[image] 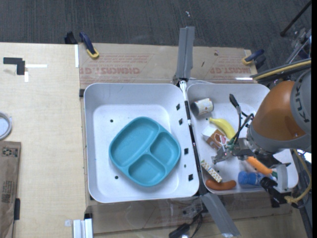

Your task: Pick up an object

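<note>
Gripper (224,154) low in right bin (257,89), just below banana (222,127); finger state unreadable; crowded items, brown packet (215,139) touching, so likely a glancing or double grab.

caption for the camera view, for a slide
Arm's gripper low in the right bin among toys; blue tray in the left bin.

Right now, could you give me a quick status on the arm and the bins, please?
Gripper low in the right bin, beside the brown packet. Nothing seen between its fingers. Banana, sausage, carrot close around it. Blue tray alone in left bin.
</note>
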{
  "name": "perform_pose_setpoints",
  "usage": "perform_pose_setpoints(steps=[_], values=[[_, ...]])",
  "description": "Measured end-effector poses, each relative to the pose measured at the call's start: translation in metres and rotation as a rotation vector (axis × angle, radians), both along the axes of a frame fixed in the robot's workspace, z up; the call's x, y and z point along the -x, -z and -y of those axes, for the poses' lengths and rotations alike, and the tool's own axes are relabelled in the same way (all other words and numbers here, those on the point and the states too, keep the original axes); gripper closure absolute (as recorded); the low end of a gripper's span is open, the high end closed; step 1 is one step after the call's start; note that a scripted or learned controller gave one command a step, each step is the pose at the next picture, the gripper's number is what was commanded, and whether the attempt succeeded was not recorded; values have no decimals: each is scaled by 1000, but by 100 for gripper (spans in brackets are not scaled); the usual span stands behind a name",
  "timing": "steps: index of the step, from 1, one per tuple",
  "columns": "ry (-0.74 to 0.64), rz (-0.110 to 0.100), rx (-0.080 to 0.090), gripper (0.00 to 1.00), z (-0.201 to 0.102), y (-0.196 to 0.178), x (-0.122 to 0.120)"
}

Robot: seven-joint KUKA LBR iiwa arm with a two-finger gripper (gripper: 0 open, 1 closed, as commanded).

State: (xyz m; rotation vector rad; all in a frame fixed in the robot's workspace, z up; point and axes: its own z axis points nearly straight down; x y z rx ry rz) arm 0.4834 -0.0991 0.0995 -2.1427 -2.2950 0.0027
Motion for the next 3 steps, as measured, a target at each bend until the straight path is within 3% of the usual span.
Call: perform_pose_setpoints(steps=[1,2,3], values=[[4,-1,0,100,1,-8,0],[3,-1,0,0,1,-8,0],[-173,2,0,0,14,8,-62]])
